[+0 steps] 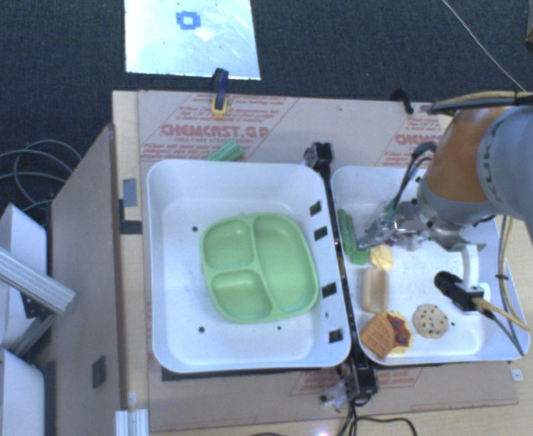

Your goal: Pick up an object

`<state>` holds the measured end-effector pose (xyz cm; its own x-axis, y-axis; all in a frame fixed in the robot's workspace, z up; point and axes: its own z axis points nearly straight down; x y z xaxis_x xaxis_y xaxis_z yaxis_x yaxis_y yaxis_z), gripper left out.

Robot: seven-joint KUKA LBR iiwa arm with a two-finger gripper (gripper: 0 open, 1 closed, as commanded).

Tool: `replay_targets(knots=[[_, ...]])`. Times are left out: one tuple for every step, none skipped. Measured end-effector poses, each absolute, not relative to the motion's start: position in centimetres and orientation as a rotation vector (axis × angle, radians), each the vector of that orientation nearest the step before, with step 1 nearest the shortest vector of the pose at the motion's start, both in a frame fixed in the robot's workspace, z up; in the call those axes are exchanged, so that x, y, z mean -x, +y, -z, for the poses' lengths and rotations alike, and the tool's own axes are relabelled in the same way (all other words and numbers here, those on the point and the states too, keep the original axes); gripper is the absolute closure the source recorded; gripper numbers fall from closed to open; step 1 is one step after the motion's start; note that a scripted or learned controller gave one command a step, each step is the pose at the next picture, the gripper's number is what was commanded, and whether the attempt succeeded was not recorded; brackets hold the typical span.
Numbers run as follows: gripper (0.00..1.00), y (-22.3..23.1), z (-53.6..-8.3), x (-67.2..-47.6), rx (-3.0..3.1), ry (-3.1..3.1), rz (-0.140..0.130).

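Observation:
My gripper (pixel 372 237) hangs low over the left part of the right bin (pixel 493 348), reaching in from the right. Its tip is next to a green stick-like piece (pixel 347 232) lying along the bin's left wall, and just above a small yellow piece (pixel 381 258). Nothing shows as held. Nearer the front lie a pale bread roll (pixel 374 290), an orange-red toy slice (pixel 386 332) and a chocolate-chip cookie (pixel 429 321).
The left bin (pixel 175 198) holds a light green divided plate (pixel 259 267). A black divider with clips (pixel 331 243) runs between the bins. The grey and orange arm (pixel 470 166) covers the back right of the right bin.

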<state>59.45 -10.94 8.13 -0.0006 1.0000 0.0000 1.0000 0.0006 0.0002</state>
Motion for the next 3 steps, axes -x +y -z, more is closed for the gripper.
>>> replay_targets(knots=[[0.0, -10.4, -8.6, -65.0, -2.21, 2.224, -0.007], [1.0, -10.4, -9.6, -64.8, -2.211, 2.225, -0.006], [1.0, -5.3, -18.9, -62.7, -2.21, 2.228, -0.008]])
